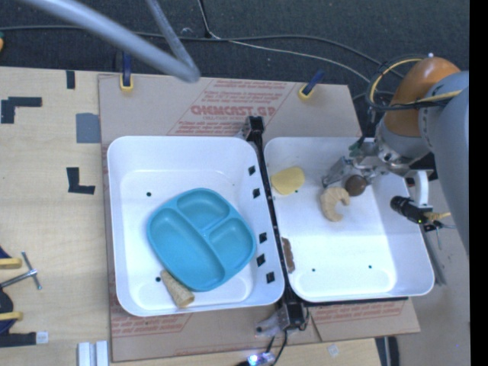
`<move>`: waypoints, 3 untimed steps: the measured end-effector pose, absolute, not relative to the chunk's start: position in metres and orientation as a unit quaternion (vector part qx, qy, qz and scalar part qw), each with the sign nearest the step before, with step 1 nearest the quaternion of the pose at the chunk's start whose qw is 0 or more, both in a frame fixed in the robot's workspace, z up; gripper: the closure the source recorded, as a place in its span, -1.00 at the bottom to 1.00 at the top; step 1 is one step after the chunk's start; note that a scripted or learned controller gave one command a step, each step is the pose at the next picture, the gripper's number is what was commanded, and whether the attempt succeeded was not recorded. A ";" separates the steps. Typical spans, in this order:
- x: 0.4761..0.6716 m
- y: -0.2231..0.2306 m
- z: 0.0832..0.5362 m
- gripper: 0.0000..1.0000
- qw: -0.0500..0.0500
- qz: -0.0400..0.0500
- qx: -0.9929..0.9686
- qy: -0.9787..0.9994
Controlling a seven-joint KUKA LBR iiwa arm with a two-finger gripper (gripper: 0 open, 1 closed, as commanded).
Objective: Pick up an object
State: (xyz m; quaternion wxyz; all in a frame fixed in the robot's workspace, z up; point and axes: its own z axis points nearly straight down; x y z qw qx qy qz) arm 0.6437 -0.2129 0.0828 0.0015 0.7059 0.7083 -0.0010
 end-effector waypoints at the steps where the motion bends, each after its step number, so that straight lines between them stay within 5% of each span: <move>1: 0.645 -0.213 0.097 1.00 0.004 -0.001 0.705 0.709; 3: 0.644 -0.213 0.222 1.00 0.001 0.000 0.707 0.708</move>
